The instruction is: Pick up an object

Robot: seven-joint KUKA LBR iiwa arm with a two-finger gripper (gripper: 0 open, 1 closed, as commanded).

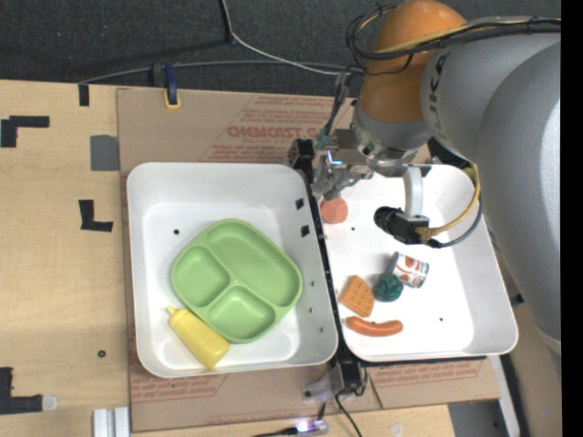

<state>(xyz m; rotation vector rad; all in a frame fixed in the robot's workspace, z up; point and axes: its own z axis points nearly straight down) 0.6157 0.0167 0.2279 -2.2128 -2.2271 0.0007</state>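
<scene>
The grey arm with the orange band [405, 25] is reaching in from the right, its two-finger gripper [330, 188] poising above a round pink piece [334, 210] in the right white bin [460, 335]; jaw state cannot be told.

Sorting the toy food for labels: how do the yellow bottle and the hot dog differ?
The yellow bottle is fat and lies diagonally in the left bin beside the green plate. The hot dog is thin, reddish, and lies almost level in the right bin. Both lie flat, untouched.
</scene>
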